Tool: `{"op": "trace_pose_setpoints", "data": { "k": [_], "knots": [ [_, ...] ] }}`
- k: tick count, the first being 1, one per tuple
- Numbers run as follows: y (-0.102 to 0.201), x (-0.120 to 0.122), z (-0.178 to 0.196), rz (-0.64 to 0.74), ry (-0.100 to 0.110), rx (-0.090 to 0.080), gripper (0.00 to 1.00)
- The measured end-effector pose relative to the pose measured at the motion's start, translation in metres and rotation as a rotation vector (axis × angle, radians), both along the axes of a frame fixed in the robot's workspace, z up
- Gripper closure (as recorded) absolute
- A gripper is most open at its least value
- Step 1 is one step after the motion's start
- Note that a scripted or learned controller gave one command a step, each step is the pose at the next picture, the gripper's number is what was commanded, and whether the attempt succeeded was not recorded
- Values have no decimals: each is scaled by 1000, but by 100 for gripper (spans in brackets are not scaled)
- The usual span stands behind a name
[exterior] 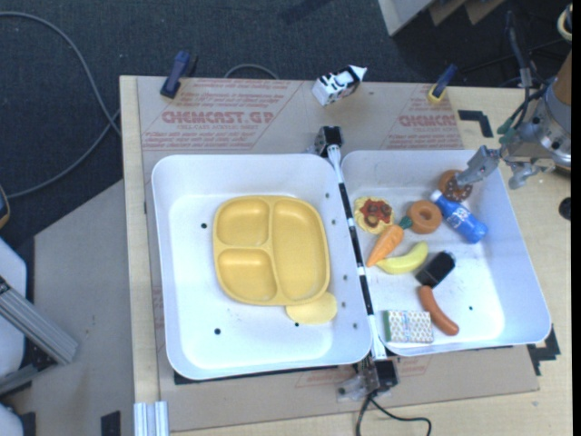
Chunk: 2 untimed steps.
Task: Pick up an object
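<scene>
My gripper hangs over the right bin's far right corner, fingers spread open with nothing between them. Its left finger sits just above a brown round toy. Close by lie a blue bottle and a tan donut. Further left are a pizza-like toy, an orange carrot and a yellow banana. A black block, a red sausage and a speckled packet lie toward the front.
The left bin holds a yellow divided plate with a small yellow piece at its front edge. A black-and-white carton and blue clamps sit on the board behind the bins.
</scene>
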<state>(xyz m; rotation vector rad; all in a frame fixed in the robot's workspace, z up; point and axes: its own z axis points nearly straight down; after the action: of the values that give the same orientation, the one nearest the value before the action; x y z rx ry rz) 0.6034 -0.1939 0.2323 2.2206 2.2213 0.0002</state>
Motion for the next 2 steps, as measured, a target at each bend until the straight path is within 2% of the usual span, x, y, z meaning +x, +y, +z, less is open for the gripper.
{"op": "trace_pose_setpoints", "data": {
  "k": [1,2],
  "knots": [
    [-16,52,-123,0,4,1,0],
    [17,28,-148,1,2,1,0]
  ]
}}
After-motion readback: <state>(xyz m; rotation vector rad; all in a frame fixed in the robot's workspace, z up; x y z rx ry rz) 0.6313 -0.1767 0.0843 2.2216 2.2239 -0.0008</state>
